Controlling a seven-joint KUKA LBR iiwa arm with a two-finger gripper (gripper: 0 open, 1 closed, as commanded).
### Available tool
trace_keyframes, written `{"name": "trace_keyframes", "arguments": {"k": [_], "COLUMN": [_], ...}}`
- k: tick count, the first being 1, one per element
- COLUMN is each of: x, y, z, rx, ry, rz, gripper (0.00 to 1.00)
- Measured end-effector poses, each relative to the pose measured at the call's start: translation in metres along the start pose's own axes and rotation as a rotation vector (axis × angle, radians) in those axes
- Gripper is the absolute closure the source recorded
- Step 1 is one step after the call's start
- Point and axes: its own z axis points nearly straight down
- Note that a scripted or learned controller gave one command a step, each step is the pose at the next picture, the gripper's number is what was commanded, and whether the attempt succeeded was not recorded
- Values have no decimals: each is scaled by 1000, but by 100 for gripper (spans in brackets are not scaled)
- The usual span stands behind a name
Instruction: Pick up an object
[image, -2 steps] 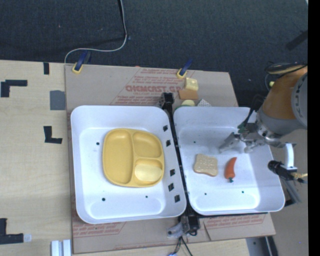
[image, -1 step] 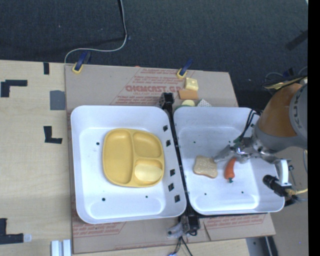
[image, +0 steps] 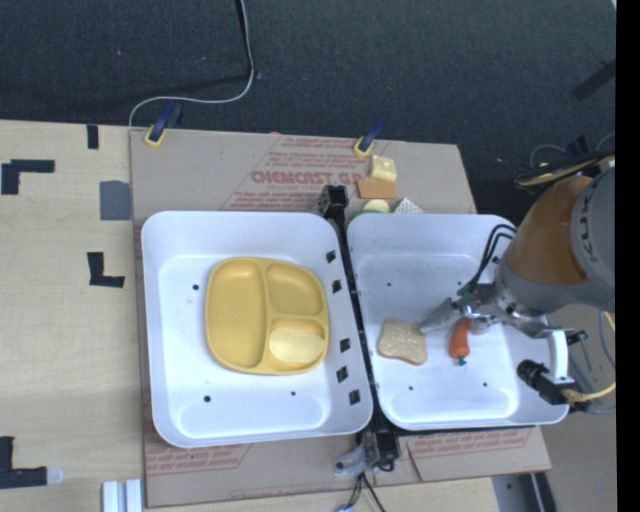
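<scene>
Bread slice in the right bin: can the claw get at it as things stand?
Probably yes. The bread slice lies flat on open bin floor, nothing on top, and the claw sits just right of it beside the orange piece.

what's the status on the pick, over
End effector low in right bin, right over orange carrot-like piece. Not seen lifted. Bread slice lies beside it, apart. Yellow tray in left bin.
</scene>
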Motion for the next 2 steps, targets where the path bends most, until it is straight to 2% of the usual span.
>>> {"name": "trace_keyframes", "arguments": {"k": [1, 2], "x": [2, 84], "y": [0, 13], "z": [-8, -99], "rx": [6, 10], "ry": [5, 8], "rz": [-2, -11], "gripper": [100, 100]}}
